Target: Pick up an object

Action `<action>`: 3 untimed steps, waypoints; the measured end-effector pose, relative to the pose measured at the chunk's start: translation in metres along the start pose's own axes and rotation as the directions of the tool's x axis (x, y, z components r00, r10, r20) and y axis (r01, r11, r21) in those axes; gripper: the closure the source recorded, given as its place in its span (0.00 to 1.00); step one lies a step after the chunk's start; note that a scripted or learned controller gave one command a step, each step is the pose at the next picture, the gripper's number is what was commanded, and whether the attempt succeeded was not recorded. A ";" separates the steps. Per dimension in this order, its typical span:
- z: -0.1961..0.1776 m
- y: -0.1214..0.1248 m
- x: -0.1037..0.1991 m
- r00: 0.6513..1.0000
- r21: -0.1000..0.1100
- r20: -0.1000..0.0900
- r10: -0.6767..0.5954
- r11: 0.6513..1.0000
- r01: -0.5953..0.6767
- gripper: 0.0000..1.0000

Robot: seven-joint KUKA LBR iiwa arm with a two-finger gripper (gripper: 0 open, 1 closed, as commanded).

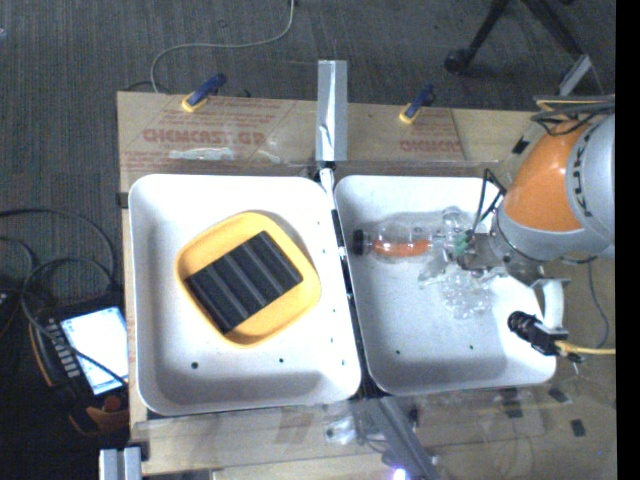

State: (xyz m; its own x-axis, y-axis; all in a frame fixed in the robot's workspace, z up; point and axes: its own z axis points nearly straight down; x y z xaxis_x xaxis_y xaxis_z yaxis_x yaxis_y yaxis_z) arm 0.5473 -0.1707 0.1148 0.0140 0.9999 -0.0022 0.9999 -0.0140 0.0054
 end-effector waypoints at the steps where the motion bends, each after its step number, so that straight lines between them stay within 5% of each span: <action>1: 0.024 0.031 0.021 0.999 0.000 0.002 -0.047 0.999 0.047 0.00; 2: 0.028 0.105 0.027 0.993 0.079 -0.009 -0.114 0.990 0.114 0.00; 3: 0.028 0.105 0.031 0.968 0.054 -0.012 -0.249 0.967 0.250 0.00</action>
State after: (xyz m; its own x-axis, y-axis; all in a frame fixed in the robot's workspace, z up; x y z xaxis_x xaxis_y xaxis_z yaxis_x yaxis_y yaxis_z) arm 0.6530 -0.1416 0.0873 -0.2359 0.9717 0.0090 0.9705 0.2361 -0.0493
